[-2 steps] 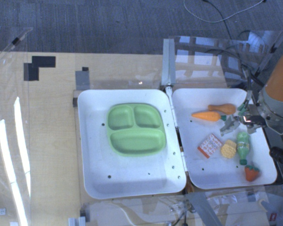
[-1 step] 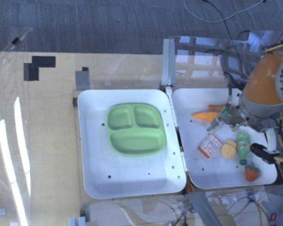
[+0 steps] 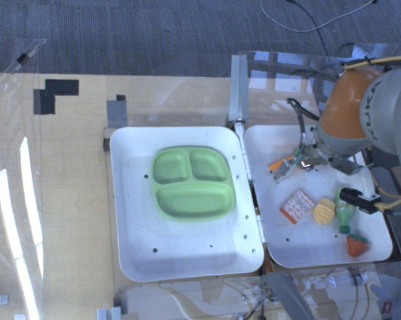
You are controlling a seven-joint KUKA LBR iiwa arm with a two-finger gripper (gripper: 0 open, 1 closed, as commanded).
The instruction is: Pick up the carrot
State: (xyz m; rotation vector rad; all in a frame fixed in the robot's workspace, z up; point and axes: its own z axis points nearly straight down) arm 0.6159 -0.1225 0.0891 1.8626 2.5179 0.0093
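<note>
The carrot (image 3: 276, 164) is a small orange piece in the upper left part of the right bin (image 3: 276, 248). My gripper (image 3: 286, 170) reaches down from the right and its tip is right against the carrot, just below and right of it. The wrist hides part of the contact, so a hold on the carrot is not visible.
Lower in the right bin lie a red and white packet (image 3: 297, 206), a yellow corn piece (image 3: 324, 212), a green bottle (image 3: 345, 216) and a red strawberry (image 3: 356, 245). The left bin (image 3: 135, 257) holds a green divided plate (image 3: 192, 182).
</note>
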